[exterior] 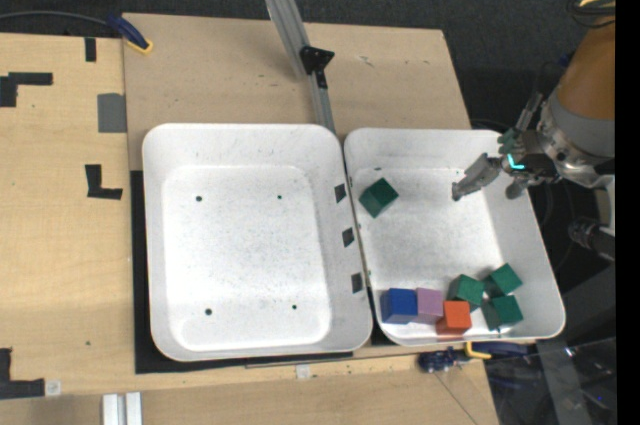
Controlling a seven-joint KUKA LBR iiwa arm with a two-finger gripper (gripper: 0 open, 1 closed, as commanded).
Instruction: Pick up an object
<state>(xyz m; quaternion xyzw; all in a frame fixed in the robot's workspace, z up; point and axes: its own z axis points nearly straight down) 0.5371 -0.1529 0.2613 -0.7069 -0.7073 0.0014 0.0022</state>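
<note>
The end effector hangs over the upper right part of the right bin; whether it is open or closed cannot be told, and nothing shows in its grasp. A green block lies apart to its left. More blocks cluster along the bin's near edge.
</note>
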